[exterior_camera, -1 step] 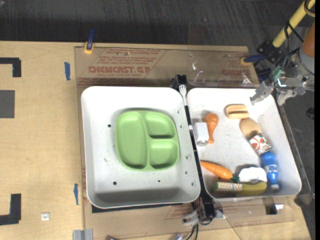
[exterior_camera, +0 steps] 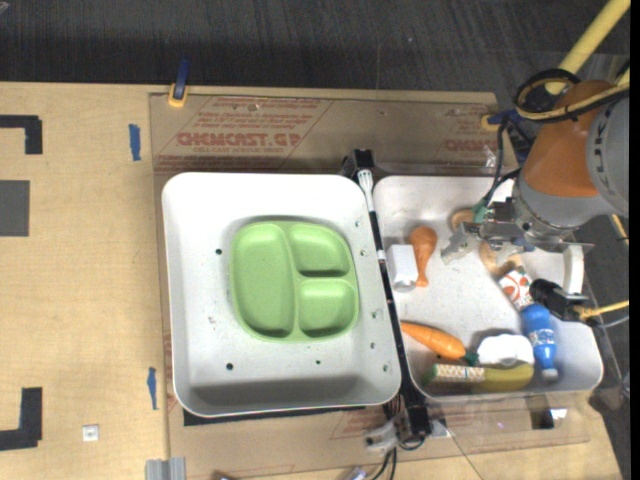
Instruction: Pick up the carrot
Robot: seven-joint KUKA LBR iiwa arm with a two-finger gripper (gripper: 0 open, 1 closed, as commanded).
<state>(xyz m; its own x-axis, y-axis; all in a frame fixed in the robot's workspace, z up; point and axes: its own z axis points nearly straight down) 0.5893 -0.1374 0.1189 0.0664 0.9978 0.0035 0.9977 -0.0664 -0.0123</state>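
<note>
Camera view | 1 carrot point(exterior_camera: 433, 339) lying low-left in right bin point(exterior_camera: 590, 368) | 1 green divided tray point(exterior_camera: 294, 278) in left bin point(exterior_camera: 190, 268) | gripper point(exterior_camera: 478, 238) above right bin, finger state unreadable, nothing seen held

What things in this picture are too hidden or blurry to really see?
- Gripper, camera view: its tips are small and blurred, so open or shut is unclear.
- Red-and-white item, camera view: partly under the arm; what it is stays unclear.
- Label on the blue bottle, camera view: too small to read.
- Yellow thing in the right bin, camera view: partly covered by a white object.
- The carrot shows clearly.
</note>
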